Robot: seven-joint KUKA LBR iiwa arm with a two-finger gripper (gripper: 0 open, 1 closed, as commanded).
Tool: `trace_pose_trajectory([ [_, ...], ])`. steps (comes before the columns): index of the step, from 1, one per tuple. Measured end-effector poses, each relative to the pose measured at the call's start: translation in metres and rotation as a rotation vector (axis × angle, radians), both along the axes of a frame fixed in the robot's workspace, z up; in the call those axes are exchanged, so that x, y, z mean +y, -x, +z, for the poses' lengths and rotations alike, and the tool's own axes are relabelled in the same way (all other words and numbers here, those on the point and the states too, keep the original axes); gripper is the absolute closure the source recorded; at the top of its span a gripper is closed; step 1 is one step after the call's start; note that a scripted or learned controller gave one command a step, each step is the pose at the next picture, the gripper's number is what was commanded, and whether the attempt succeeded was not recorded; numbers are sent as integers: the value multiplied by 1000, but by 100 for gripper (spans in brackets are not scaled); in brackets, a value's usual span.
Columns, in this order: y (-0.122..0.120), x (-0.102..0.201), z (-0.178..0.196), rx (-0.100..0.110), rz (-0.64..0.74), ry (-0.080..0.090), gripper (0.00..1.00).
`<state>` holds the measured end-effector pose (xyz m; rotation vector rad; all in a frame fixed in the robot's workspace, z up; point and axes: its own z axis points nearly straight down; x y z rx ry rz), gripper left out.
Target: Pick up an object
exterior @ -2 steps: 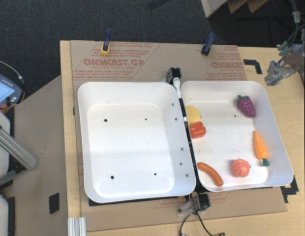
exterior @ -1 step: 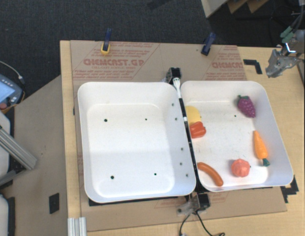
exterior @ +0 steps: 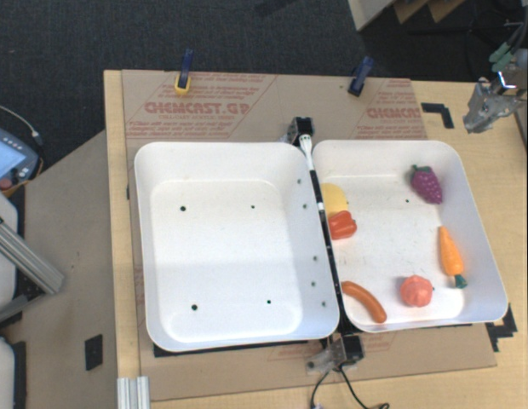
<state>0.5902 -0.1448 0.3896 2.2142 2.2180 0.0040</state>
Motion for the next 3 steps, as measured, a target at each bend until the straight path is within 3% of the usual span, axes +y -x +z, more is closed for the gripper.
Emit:
trace_pose_trajectory([
  [3,-2,0,32,-13,2,8,100],
])
